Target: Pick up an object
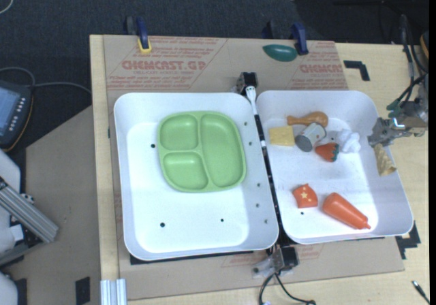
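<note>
At the right bin's right edge, gripper poised, nothing lifted yet; finger state impossible to tell. Next, probably: down onto the tan piece at that rim.

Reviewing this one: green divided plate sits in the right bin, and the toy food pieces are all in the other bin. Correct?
Not quite. The green divided plate sits in the left bin, as the camera view shows. The toy food pieces, such as the orange carrot, are all in the other, right bin.
</note>
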Robot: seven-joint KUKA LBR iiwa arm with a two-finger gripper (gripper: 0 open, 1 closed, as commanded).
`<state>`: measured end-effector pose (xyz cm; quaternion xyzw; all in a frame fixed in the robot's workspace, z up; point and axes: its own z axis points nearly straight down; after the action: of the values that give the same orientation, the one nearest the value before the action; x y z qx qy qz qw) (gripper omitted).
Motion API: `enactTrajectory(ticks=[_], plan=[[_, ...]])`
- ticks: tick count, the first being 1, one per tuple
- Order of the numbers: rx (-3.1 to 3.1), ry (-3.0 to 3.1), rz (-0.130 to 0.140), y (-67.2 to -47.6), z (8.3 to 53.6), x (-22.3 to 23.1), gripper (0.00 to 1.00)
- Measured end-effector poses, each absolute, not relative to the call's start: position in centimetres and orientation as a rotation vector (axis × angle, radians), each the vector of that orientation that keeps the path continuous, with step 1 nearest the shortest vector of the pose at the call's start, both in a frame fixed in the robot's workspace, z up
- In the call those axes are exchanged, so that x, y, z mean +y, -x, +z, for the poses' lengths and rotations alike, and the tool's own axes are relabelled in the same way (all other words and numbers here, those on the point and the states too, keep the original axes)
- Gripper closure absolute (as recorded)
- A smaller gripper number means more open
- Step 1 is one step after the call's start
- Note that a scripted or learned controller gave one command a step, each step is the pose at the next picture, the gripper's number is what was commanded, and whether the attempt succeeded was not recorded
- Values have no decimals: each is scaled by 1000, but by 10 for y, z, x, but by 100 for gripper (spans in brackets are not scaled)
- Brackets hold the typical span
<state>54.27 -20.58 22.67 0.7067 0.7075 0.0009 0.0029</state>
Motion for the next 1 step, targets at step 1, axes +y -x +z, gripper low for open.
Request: enactTrajectory(ticks=[1], plan=[[2230,-2216,3,-545,234,-146,100]])
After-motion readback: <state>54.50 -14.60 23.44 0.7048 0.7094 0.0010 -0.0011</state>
